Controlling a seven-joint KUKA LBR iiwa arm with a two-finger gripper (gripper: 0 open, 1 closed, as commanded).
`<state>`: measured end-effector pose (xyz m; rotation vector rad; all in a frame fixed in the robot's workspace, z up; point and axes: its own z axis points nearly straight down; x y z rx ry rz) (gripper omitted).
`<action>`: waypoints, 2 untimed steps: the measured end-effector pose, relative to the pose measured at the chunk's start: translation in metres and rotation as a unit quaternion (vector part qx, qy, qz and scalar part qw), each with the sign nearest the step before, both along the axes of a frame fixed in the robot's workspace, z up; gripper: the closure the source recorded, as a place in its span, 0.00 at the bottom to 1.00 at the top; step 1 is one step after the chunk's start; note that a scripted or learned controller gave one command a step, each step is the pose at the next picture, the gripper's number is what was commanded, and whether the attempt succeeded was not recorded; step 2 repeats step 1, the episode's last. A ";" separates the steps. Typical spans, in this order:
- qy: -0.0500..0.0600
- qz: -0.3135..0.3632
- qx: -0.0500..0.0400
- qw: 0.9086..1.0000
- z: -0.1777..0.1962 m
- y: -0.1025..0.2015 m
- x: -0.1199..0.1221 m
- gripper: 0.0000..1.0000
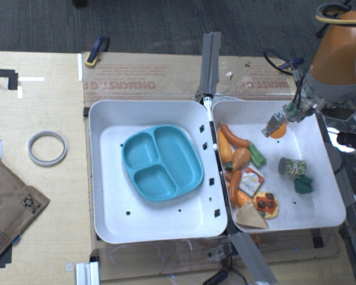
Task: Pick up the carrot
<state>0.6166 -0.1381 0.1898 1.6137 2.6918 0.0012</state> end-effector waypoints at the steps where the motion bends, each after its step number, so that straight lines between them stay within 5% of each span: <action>1: 0.000 -0.046 0.000 0.999 0.007 0.095 0.022 1.00; 2: 0.000 -0.046 0.000 0.999 0.007 0.095 0.022 1.00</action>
